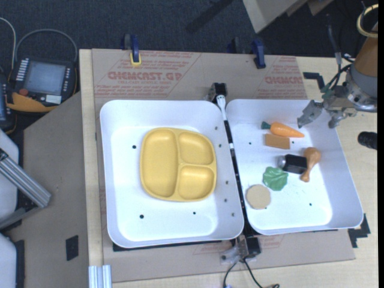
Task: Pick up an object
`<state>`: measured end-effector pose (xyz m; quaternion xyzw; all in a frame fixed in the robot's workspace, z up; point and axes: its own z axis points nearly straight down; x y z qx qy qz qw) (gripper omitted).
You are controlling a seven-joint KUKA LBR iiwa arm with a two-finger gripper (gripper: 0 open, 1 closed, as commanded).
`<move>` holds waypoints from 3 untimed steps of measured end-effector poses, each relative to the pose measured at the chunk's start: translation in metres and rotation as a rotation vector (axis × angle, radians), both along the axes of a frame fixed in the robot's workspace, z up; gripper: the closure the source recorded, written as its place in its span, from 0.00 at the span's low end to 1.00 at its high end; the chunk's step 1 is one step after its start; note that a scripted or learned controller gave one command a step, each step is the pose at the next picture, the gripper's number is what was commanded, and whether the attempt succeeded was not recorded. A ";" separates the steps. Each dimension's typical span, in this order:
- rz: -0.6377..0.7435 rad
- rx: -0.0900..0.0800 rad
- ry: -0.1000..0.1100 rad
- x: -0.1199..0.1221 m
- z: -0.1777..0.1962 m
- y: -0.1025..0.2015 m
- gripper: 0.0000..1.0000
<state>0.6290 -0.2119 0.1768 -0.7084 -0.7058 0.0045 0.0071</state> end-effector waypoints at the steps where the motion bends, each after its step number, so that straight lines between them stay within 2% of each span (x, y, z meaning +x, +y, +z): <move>1: 0.004 -0.003 -0.015 0.004 0.010 0.001 0.00; 2: 0.004 -0.002 -0.009 -0.002 -0.053 0.005 0.00; 3: 0.004 -0.002 -0.016 -0.001 -0.092 0.005 0.00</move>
